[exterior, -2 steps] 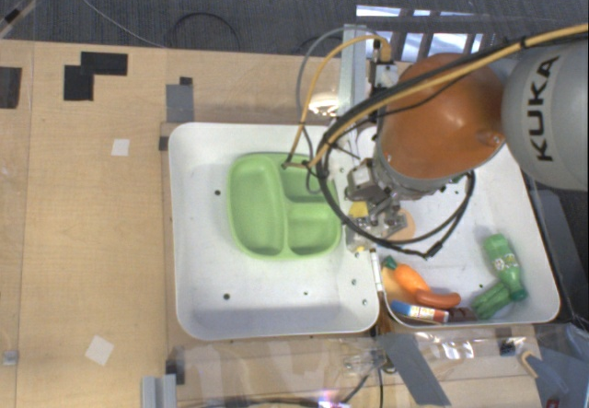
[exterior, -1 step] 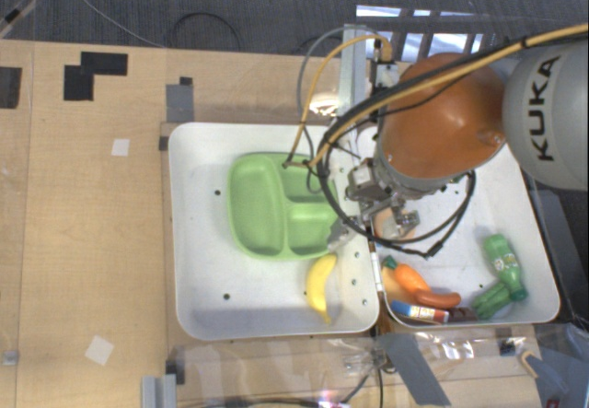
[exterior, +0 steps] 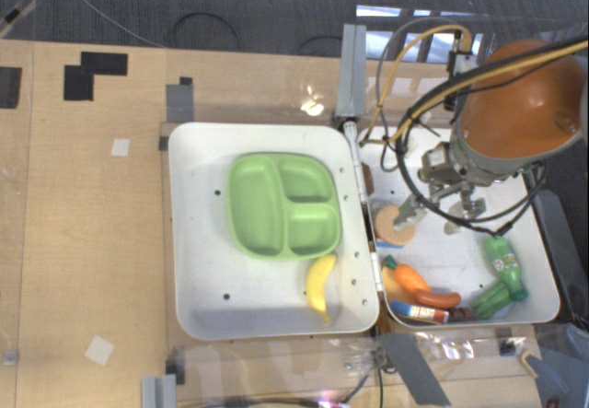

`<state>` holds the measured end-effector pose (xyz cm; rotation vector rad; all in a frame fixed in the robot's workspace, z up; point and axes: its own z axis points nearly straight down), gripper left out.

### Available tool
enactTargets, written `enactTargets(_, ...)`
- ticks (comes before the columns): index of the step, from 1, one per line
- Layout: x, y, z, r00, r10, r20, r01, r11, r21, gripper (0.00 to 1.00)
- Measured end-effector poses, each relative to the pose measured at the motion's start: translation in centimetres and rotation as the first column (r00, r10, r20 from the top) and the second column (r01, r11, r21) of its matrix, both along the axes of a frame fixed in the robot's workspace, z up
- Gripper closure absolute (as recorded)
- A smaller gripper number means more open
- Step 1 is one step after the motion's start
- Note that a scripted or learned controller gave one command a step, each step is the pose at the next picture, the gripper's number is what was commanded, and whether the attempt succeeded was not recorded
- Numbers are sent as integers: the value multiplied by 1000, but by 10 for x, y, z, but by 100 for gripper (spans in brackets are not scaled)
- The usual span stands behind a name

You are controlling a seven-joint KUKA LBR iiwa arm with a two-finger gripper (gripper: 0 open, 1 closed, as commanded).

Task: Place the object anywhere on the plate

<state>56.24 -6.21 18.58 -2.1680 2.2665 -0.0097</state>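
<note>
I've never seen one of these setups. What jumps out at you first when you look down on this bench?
The big orange band of the arm looms over the right bin, with looped cables around it and the end effector hanging just above a round tan disc. In the left bin sits a bright green divided plate, with a yellow banana lying just off its lower right corner. Colourful toy food and green bottles crowd the right bin's near edge.
</note>
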Motion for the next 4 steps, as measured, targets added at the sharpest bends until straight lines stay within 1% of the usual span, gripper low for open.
enactTargets(1, 59, -31, -72, 1000, -9, 30, 9, 1000, -1, 0)
enactTargets(2, 110, -41, -93, 987, -161, 7, 161, 987, 6, 0)
enactTargets(3, 109, -83, -58, 998, -56, 5, 56, 998, 2, 0)
enactTargets(4, 109, -72, -97, 975, 223, 3, -223, 975, 1, 0)
